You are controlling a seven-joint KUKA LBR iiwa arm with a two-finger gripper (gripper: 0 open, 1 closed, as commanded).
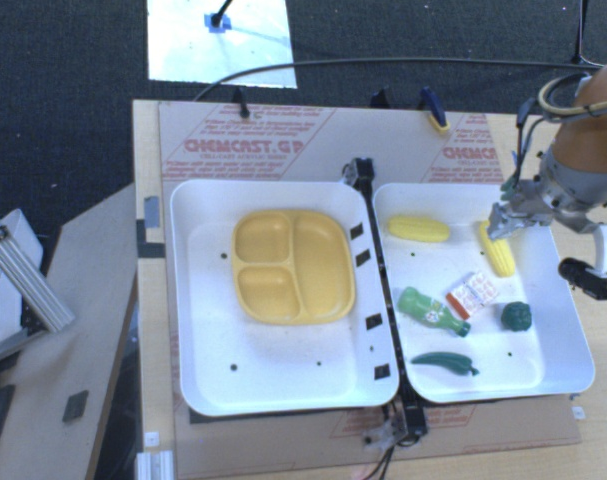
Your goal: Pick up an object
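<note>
My gripper (502, 224) hangs over the far right part of the right bin (568, 353), right at the far end of a yellow corn cob (500, 254). I cannot tell whether it touches the cob. The same bin holds a yellow oblong piece (418, 230) at its far left, a green bottle (430, 309) in the middle and a white and red packet (473, 293) beside it. A dark green broccoli (516, 316) lies to the right, and a long green pepper (445, 363) sits near the front wall.
The left bin (198, 368) holds a yellow divided plate (288, 266). A black divider with clips (373, 268) runs between the two bins. The arm's orange band (588, 133) and grey links stand over the right bin's far right corner.
</note>
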